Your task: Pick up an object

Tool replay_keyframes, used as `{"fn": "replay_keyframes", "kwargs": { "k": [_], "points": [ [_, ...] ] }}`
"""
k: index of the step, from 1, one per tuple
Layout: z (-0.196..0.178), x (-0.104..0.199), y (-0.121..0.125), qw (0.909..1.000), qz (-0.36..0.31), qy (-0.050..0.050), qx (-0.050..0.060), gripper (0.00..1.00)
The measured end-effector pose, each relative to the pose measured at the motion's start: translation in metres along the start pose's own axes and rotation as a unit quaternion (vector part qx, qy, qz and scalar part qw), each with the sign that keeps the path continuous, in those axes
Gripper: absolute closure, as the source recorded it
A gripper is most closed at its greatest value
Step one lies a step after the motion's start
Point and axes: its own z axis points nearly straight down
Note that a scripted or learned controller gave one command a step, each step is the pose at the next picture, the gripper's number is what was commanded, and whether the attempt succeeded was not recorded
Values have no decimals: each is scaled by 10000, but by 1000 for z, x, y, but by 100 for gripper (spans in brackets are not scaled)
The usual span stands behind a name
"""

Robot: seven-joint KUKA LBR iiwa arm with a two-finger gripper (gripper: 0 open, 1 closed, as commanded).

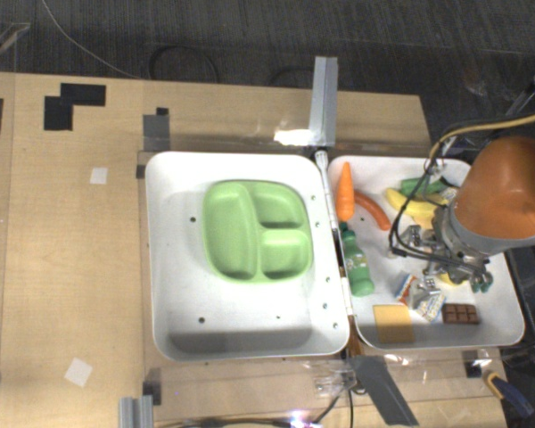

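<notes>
Arm: we see the grey arm with orange band [508, 190] reaching in from the right, over the right white bin [514, 324].
Gripper [432, 270]: low over the right bin's middle; we cannot tell the state of its fingers.
Right bin contents: orange plastic carrot [345, 192], green plastic bottle [358, 268], tan block [393, 321], brown chocolate bar [461, 314], yellow banana [407, 205].
Nearest items: small wrapped items [425, 299] just below the gripper.
Left white bin [174, 239]: we see a green divided plastic tray [255, 230] at its centre.
Surface [62, 266]: light wood, carrying both bins.
</notes>
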Motion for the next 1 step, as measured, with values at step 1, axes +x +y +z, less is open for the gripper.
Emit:
{"fn": "replay_keyframes", "kwargs": {
  "k": [1],
  "points": [
    [-13,-3,1,10000,-36,-21,5,100]
  ]
}}
